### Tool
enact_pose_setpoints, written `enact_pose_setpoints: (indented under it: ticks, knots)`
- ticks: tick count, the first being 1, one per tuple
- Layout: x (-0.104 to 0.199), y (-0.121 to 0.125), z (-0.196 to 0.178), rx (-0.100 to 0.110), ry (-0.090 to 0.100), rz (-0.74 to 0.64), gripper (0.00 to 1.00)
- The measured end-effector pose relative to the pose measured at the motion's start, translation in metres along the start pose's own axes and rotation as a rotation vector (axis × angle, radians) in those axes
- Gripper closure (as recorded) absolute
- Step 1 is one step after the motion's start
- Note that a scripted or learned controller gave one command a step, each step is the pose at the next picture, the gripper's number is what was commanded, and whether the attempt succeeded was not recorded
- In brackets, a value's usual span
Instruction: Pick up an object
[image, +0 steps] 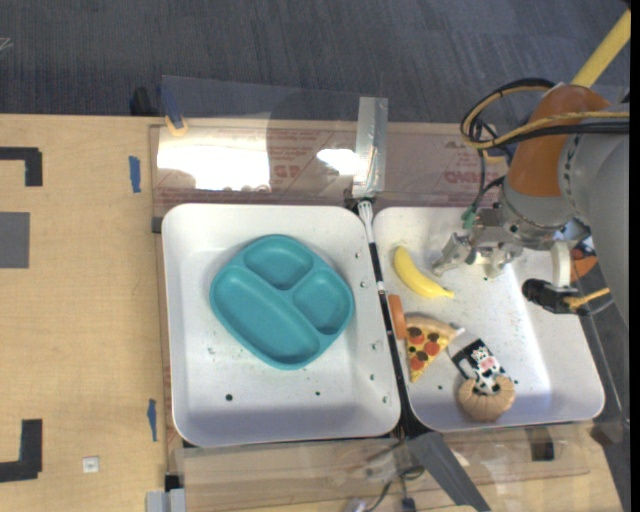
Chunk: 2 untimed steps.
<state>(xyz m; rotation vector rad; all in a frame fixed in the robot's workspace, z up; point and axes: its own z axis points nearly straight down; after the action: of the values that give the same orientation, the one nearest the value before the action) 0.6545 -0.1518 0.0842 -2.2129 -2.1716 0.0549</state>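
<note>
Camera view: my hand (478, 255) hangs over the right bin (560, 395), fingers spread and pinching nothing, just beside the banana (420, 274).

In the right bin (560, 400) I can see four candidates to pick. A yellow banana (420, 275) lies flat near the bin's upper left, its curve running from upper left down to lower right. Below it, a pizza slice (424, 343) with red and dark toppings lies flat close to the bin's left wall, its tip pointing downward. Just left of that slice, a thin orange-red stick (398, 315), which I can't identify further, lies along the wall. Near the bin's front edge sits a round brown ball-like thing (486, 397), with a small black-and-white toy (478, 362) touching its upper side.
</note>
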Motion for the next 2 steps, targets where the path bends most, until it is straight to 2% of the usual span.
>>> enact_pose_setpoints:
  ticks: [1, 2]
  knots:
    - [0.035, -0.001, 0.0, -0.007, -0.017, 0.009, 0.0]
    - [0.035, -0.002, -0.01, -0.001, -0.014, 0.009, 1.0]
